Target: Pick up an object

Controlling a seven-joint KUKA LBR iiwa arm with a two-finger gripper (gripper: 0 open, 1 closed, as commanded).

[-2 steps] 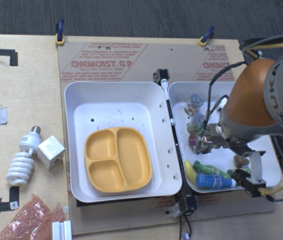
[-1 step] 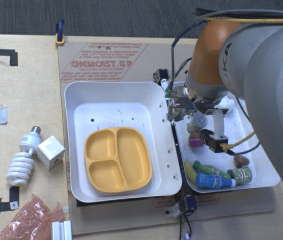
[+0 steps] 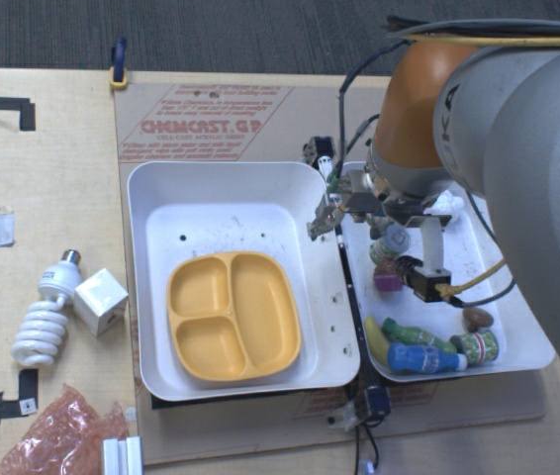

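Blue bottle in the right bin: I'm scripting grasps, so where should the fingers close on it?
Grip the blue bottle across its mid-body, coming straight down. It lies on its side along the bin's near wall, so its narrow width probably suits the fingers.

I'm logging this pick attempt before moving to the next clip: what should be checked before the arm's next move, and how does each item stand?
1. Gripper is over the right bin: ok.
2. Something is visibly held between the fingers: cannot tell.
3. Pickable things lie in the right bin, such as the blue bottle and the purple block: ok.
4. Yellow divided plate lies flat in the left bin: ok.
5. Cable hangs near the gripper, snag risk: cannot tell.
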